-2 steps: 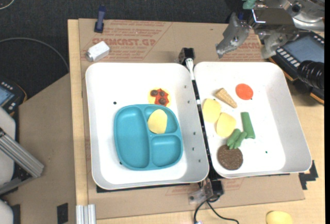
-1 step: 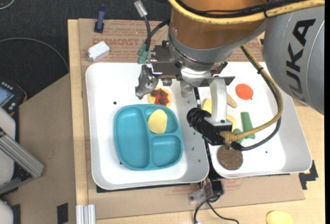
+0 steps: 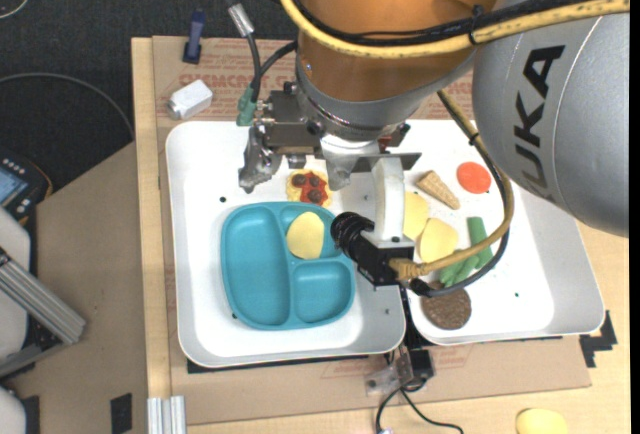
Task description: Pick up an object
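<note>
The gripper (image 3: 352, 184) hangs beneath the arm's (image 3: 400, 12) broad orange band, low over the seam between the two white bins, just beyond the far right corner of the blue divided tray (image 3: 262, 272). The wrist body and cabling cover its tips, so whether it is spread or closed, and whether it has anything, cannot be told.

Taking the blue divided tray as the landmark: it lies in the left bin (image 3: 195, 222), and a yellow lemon-like piece (image 3: 306, 236) sits on it in the small far right compartment, at the divider. Just beyond the tray's far edge, close under the gripper, lies a small pizza slice (image 3: 309, 186) with red toppings. To the tray's right, across the seam in the right bin (image 3: 545, 272), lie pale yellow pieces (image 3: 436, 238), a green pod (image 3: 468, 250), a waffle cone (image 3: 437, 187), an orange-red disc (image 3: 474, 178) farther off, and a brown round cookie (image 3: 446, 307) nearest the front rim.
</note>
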Motion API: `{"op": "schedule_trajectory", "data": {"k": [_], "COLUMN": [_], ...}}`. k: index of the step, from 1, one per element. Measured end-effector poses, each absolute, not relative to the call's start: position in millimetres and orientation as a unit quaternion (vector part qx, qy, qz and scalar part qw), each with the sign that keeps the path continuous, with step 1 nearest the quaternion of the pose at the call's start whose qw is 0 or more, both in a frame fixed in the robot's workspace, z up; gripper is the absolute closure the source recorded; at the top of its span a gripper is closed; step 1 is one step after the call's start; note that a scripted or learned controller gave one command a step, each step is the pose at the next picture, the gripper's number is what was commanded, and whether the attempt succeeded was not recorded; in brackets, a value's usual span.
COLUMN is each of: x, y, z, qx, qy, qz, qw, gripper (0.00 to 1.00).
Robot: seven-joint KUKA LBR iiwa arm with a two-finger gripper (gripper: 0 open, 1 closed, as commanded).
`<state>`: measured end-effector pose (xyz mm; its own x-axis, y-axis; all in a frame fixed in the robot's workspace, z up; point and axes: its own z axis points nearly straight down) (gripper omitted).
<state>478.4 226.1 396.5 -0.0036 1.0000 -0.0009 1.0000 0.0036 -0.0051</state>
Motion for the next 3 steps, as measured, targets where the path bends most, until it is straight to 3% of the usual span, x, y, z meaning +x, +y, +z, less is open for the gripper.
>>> {"op": "schedule_trajectory", "data": {"k": [1,2,3], "x": [478.9,479.2,479.6], "y": [224.4,224.9,224.4], "z": [397.7,408.5,480.7], "qx": [-0.707,-0.706,-0.706], "qy": [-0.707,-0.708,-0.708], "qz": [0.0012,0.0000,-0.0049], "qw": [0.001,0.000,-0.002], "gripper": [0.00,1.00,1.00]}}
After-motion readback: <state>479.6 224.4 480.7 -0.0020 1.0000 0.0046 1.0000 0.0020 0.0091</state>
